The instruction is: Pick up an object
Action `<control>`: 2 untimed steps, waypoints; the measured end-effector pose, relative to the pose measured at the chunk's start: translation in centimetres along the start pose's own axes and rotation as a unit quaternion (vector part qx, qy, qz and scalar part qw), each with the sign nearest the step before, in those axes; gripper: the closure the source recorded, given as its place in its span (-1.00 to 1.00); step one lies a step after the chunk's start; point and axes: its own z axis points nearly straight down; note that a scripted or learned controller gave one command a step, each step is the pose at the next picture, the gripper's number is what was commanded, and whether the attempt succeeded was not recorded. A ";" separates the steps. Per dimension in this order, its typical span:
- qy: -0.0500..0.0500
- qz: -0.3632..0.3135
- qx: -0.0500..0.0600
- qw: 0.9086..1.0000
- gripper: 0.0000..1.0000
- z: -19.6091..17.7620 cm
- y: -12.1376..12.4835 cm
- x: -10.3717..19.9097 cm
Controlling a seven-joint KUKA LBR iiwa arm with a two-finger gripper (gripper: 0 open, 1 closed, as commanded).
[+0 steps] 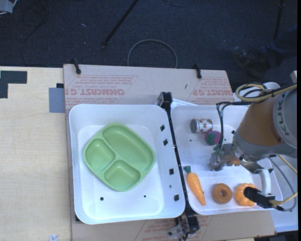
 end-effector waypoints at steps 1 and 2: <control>0.000 0.000 -0.001 1.000 1.00 -4.6 0.0 -0.9; -0.001 -0.003 -0.002 1.000 1.00 -10.3 0.5 -1.9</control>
